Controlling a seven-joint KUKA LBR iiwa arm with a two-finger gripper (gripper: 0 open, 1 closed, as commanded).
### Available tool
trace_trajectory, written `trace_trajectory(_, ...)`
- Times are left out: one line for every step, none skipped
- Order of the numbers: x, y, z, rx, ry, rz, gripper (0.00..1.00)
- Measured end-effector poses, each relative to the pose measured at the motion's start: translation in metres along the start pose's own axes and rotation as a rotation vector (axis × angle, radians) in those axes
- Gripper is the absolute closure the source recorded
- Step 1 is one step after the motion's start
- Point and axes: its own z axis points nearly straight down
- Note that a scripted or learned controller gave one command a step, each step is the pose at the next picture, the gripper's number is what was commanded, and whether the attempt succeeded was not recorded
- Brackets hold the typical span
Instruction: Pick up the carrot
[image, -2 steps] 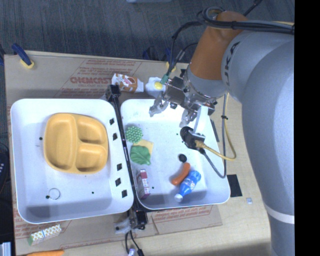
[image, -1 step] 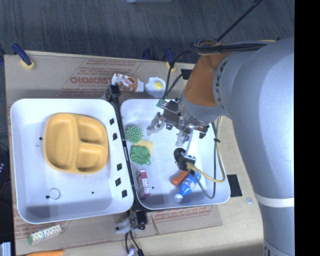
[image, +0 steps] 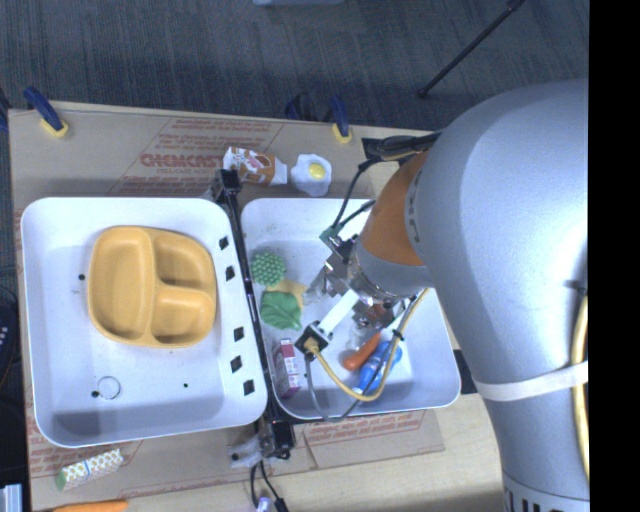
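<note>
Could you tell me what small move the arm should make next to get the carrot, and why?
Probably a short, straight descent onto the carrot. The gripper sits low in the right bin, right above the carrot's orange body, which lies beside a blue item near the bin's front. Its wrist hides the fingertips, so whether they already straddle the carrot cannot be told; a gentle lowering before closing seems safest.

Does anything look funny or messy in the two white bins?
Nothing looks spilled or broken. The yellow divided plate sits flat in the left bin. The toy food is crowded under the gripper in the right bin, with the carrot lying there.
</note>
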Motion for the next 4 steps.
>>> trace_trajectory(0.0,-0.001,-0.01,0.005,-0.001,-0.007,1.0)
trace_trajectory(-0.018,-0.069,-0.063,0.0,-0.001,0.181,1.0)
trace_trajectory(0.009,-0.109,-0.063,0.001,-0.001,0.068,1.0)
trace_trajectory(-0.042,-0.031,-0.155,-0.004,0.002,0.168,1.0)
